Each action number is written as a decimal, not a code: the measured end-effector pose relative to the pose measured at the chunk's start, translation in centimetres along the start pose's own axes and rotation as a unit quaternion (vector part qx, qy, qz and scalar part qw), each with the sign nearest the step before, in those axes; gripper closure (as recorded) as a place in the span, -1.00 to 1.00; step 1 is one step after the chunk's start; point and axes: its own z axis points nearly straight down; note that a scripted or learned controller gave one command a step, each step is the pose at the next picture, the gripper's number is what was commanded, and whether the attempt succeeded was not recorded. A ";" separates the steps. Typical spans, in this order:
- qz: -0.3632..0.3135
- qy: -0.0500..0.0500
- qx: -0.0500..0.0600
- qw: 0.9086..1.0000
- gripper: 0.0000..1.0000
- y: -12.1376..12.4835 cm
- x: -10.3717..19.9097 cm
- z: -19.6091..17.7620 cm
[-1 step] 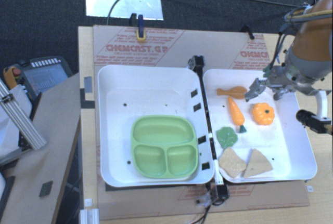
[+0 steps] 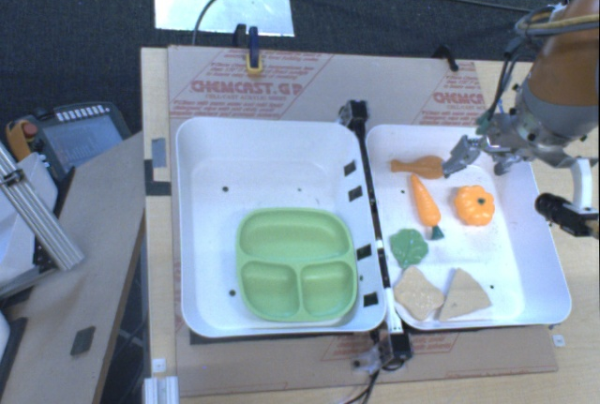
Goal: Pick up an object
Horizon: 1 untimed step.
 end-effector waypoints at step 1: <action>0.000 0.000 0.001 1.000 -1.00 0.7 0.2 4.3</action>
